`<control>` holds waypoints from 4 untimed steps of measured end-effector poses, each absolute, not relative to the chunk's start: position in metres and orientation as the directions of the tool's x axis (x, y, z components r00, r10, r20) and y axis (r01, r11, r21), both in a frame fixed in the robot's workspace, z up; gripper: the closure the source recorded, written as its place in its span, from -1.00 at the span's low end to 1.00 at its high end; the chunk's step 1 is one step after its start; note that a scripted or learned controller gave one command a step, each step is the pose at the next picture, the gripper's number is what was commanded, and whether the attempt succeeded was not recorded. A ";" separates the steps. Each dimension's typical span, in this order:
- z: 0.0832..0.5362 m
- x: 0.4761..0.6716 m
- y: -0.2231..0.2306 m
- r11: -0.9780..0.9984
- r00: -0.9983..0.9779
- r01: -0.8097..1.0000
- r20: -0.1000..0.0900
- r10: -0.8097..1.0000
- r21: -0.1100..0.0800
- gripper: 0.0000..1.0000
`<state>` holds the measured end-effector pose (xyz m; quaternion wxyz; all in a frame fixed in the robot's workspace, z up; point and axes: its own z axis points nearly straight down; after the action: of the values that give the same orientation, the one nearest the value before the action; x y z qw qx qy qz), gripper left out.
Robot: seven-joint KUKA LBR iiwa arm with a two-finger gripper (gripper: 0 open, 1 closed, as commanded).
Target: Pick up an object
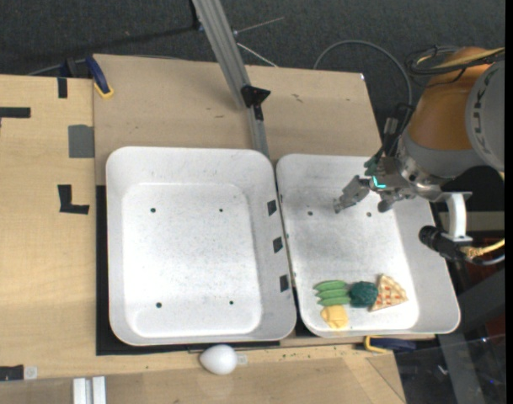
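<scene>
Right bin, seen from above. The gripper hangs over the bin's far half; whether it is spread or closed cannot be told. Well toward the near edge from it lie four small toys in a cluster: green pea pod, yellow piece, dark-green broccoli, and pizza slice.

Both bins, the left bin and the right bin, look like white plastic, matt and finely speckled. The table shows pale wood grain, unpolished. A slanted rail at upper centre looks like brushed grey metal. The arm's orange band has a smooth, slightly glossy shell. A white egg at the lower edge looks smooth.
</scene>
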<state>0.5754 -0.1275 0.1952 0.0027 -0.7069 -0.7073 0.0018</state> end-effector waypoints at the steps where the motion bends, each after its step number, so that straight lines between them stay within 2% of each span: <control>1: 0.198 0.577 -0.128 0.002 -0.002 1.000 0.000 1.000 -0.001 -1.00; 2: 0.140 0.566 -0.123 0.001 -0.001 1.000 0.001 1.000 -0.009 -1.00; 3: 0.088 0.565 -0.123 0.001 -0.001 1.000 -0.001 1.000 -0.002 -1.00; 4: 0.100 0.565 -0.122 0.002 -0.002 1.000 0.000 1.000 -0.002 1.00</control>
<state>0.5652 -0.1220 0.0997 0.0008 -0.7063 -0.7079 0.0008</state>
